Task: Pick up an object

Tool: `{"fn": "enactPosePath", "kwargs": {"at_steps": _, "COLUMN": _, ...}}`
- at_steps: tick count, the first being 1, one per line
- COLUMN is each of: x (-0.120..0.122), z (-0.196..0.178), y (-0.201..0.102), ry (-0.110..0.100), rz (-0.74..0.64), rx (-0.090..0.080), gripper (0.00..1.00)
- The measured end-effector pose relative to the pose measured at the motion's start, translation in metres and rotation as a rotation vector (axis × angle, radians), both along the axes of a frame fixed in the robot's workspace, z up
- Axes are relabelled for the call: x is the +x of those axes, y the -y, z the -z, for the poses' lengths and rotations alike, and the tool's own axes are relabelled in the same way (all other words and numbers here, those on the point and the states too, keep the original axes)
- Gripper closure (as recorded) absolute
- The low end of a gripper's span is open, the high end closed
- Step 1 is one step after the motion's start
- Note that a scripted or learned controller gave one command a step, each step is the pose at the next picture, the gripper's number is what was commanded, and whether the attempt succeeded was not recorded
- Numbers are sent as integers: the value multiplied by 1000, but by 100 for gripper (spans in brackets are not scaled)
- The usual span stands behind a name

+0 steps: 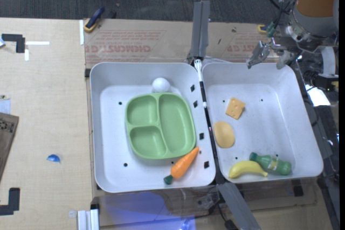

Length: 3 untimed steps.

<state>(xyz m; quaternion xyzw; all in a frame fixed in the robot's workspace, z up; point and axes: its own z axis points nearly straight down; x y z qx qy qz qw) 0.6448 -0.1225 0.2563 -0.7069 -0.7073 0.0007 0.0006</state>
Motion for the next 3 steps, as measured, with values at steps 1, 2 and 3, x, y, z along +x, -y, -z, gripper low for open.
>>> {"fn": "enactPosePath", "kwargs": {"at_steps": 1, "x": -42, "z": 66, "y": -51, "ry": -2, "rz": 45, "rx": -1, "gripper": 0}}
{"fn": "enactPosePath", "kwargs": {"at_steps": 2, "x": -39, "z": 164, "y": -19, "ry": 2, "rz": -5, "rx": -1, "gripper": 0}}
{"fn": "enactPosePath", "kwargs": {"at_steps": 3, "x": -40, "z": 155, "y": -17, "ry": 2, "rz": -1, "rx": -1, "gripper": 100}}
